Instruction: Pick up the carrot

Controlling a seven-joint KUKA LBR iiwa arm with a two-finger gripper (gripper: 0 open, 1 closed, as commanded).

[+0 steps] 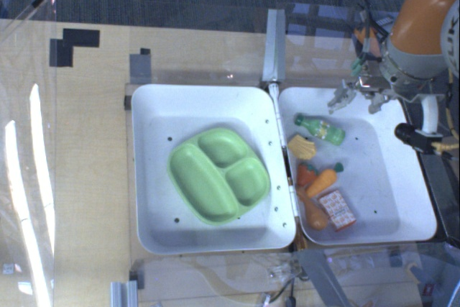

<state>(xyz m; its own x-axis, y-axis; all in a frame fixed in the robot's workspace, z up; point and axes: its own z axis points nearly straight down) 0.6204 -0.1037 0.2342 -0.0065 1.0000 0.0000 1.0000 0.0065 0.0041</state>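
Two white bins sit on the counter; the carrot (320, 182) lies in the right bin (402, 216), well apart from the gripper (359, 98), whose fingers (341, 98) are spread wide, holding nothing.

The carrot (321, 182) was orange with a green top. Both bins (144, 176) were white on the pale wood counter (79, 176). The divided plate (219, 175) was light green, the bottle (320, 129) green with a yellow label, and the small box (337, 209) red and white.
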